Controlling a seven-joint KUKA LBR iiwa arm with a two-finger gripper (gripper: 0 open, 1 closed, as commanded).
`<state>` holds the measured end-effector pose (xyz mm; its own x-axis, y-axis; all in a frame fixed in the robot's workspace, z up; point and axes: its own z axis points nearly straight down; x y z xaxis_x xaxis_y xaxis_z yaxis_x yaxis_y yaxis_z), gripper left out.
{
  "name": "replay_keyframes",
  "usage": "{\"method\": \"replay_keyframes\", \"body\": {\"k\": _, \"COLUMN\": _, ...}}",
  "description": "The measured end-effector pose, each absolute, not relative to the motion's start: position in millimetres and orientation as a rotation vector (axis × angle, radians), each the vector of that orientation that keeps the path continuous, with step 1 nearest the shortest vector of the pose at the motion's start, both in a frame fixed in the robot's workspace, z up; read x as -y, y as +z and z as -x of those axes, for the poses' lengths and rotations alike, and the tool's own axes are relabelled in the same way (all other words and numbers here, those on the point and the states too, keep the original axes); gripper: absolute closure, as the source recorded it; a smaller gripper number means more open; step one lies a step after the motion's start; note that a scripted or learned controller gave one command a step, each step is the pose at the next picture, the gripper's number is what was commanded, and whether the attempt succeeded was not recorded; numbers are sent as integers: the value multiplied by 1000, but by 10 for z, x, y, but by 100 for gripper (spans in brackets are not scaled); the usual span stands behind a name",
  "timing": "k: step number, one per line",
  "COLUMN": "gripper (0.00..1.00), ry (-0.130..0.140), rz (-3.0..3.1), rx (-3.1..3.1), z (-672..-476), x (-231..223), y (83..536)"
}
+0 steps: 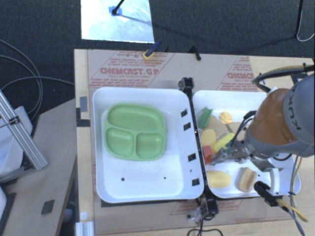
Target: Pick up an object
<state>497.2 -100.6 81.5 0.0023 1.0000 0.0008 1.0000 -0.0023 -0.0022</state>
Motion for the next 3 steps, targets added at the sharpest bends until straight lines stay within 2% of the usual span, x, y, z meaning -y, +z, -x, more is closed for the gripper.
{"method": "replay_keyframes", "body": {"k": 1, "gripper": 0, "ry": -16, "rz": 2214, "rx": 2241, "z": -5411, "x": 330, "y": 1908}}
{"method": "replay_keyframes", "body": {"k": 2, "gripper": 0, "ry": -4, "rz": 2223, "rx": 2222, "z": -4854, "x": 450, "y": 2299}}
{"method": "replay_keyframes", "body": {"k": 3, "gripper": 0, "ry": -3, "rz": 2209, "rx": 2233, "z": -5288, "x": -250, "y": 1818}}
